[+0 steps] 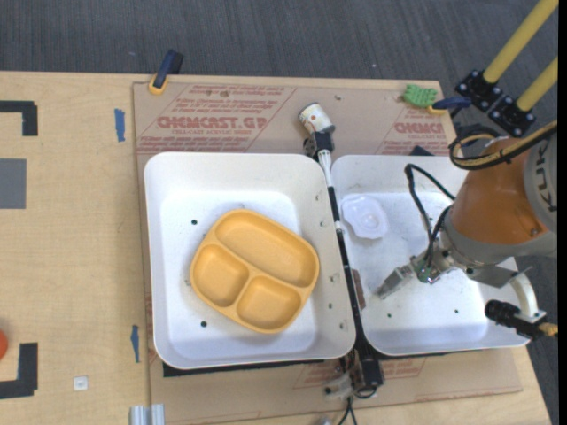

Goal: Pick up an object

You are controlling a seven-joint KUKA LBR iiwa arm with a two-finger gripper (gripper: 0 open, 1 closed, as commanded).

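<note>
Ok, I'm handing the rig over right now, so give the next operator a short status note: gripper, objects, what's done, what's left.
Gripper: low over the right white bin, near its left-centre; whether the fingers are open or shut cannot be told, and nothing shows between them.
Objects: yellow three-compartment plastic tray lies flat in the left white bin; small round translucent white lid lies in the right bin's upper left, apart from the gripper.
Done: nothing lifted.
Left: grasp one object and raise it.
</note>
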